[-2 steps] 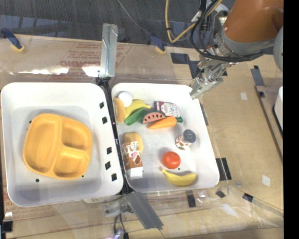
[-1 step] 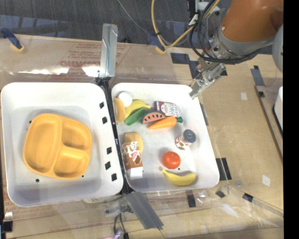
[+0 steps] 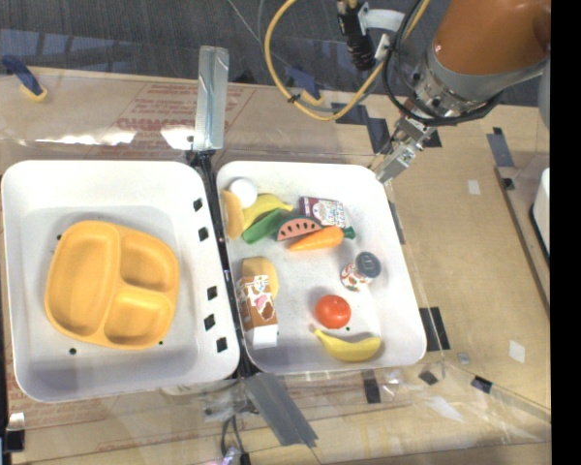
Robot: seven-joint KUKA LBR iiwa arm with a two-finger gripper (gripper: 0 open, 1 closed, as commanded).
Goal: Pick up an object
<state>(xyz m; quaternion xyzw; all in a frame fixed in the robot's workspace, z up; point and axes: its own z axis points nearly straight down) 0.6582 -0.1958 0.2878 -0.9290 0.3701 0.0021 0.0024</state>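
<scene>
Toy foods, the objects on offer for picking, all lie inside the right bin [image 3: 399,250], none of them between the gripper's tips

Left of that bin, and touching it along a shared edge, sits the left bin [image 3: 19,260], which carries a yellow divided tray [image 3: 111,284]

Inside the right bin, against its left wall, a small white ball [image 3: 240,190] rests in the far corner beside a yellow banana [image 3: 263,205], with a green piece [image 3: 261,227] touching the banana's near side. Nearer along the same wall a tan packet [image 3: 258,298] lies lengthwise. Toward the bin's middle, a watermelon slice [image 3: 297,228] sits between the green piece and an orange carrot [image 3: 317,239], and a purple carton [image 3: 321,208] lies just beyond the carrot. In the near half, a red tomato [image 3: 333,310] stands just beyond a second banana [image 3: 349,346], which curves along the near wall. Closer to the right wall, a small round tin [image 3: 354,276] touches a dark cap [image 3: 368,263]

The gripper [image 3: 399,160] hangs over the bin's far right corner, tilted, apart from every item; whether it is open or closed cannot be told from this angle
</scene>
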